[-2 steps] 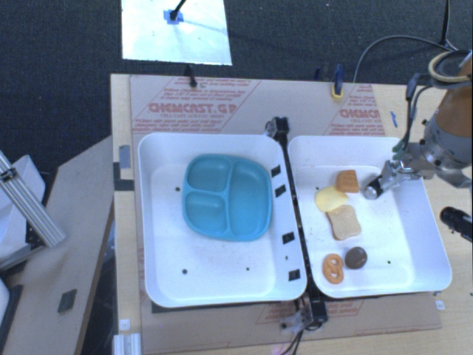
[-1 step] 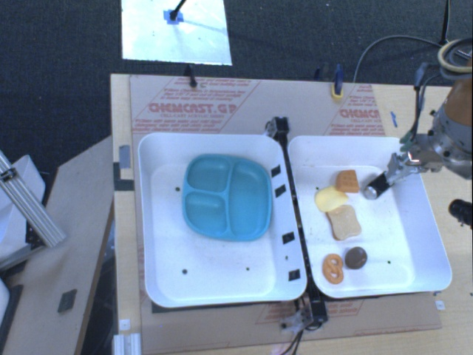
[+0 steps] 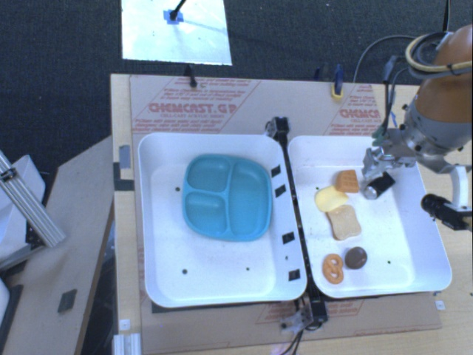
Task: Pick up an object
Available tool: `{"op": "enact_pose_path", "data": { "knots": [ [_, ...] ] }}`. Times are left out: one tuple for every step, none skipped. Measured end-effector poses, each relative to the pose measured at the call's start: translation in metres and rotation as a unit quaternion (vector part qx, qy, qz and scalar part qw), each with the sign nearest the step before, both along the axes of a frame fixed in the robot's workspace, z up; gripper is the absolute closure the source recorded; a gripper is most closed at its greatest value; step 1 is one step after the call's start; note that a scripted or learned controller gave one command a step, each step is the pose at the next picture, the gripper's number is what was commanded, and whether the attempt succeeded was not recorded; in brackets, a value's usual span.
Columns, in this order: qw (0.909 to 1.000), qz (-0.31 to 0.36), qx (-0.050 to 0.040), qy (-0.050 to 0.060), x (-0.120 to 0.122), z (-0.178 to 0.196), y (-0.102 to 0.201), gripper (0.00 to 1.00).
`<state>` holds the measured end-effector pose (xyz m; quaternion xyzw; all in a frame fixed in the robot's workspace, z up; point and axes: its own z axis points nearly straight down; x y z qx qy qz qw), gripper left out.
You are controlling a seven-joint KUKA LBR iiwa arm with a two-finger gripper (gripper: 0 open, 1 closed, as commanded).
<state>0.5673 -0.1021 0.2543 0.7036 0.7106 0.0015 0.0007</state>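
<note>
While likely lining up a grasp, parked gripper (image 3: 372,167) just beside orange cracker (image 3: 347,180) in right bin (image 3: 403,235) | couldn't read jaw gap

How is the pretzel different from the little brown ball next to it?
The pretzel is orange with holes; the ball is dark brown and solid. The pretzel is larger and looks flat; the ball is smaller and round. Both lie side by side near the front of the right-hand bin.

A tan bench (image 3: 120,117) carries a printed brown sheet (image 3: 295,98); on that, the left bin (image 3: 159,220) adjoins the right bin (image 3: 414,231).
</note>
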Motion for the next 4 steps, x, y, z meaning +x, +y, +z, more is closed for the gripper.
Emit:
{"op": "enact_pose_path", "data": {
  "knots": [
    [1.0,0.0,0.0001,0.0,0.014,-0.01,0.055,1.0],
    [1.0,0.0,0.0006,-0.001,0.035,-0.005,0.105,1.0],
    [1.0,0.0,0.0,0.0,0.061,-0.024,0.148,1.0],
    [1.0,0.0,0.0007,0.0,0.074,-0.032,0.201,1.0]
  ]
}}
